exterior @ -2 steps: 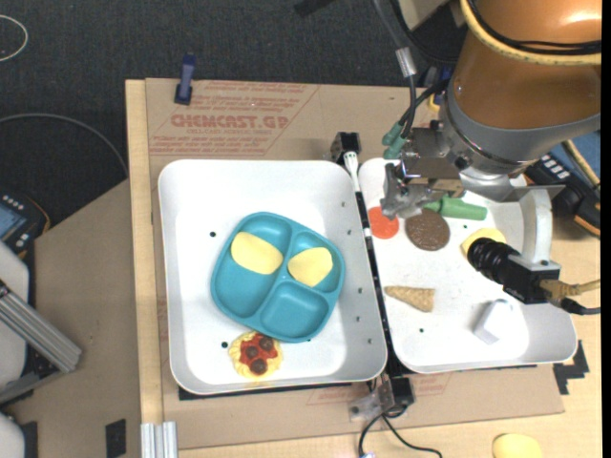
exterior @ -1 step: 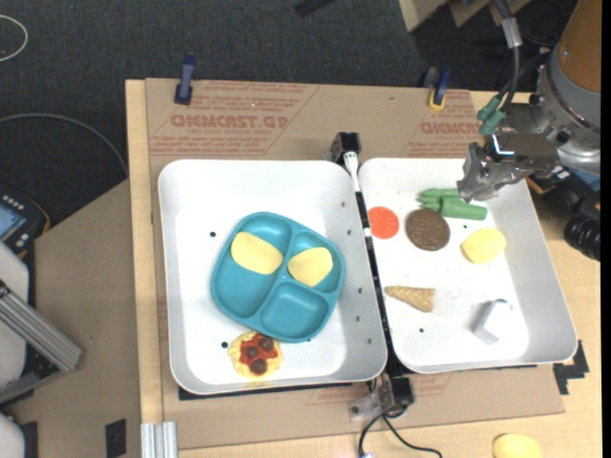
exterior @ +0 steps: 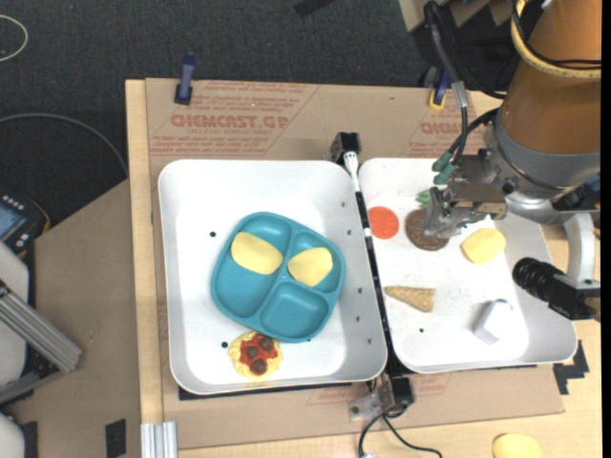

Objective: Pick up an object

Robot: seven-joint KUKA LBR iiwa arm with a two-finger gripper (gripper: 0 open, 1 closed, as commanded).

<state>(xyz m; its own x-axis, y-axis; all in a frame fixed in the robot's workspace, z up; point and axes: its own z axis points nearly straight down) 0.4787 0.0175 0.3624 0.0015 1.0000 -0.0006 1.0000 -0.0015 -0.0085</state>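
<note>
Tool (exterior: 436,219) right over the brown disc (exterior: 427,234); orange disc (exterior: 384,222) beside

Dark carpet floor (exterior: 86,46), cardboard-topped bench (exterior: 286,113), blue clamps (exterior: 185,78)

Even overhead light; perhaps slightly soft

The gripper (exterior: 437,219) hangs over a brown disc (exterior: 427,234), covering its upper part. Whether anything sits between the fingers cannot be told. Right of the disc, the arm (exterior: 554,93) runs off the picture's top and right edges.
</note>
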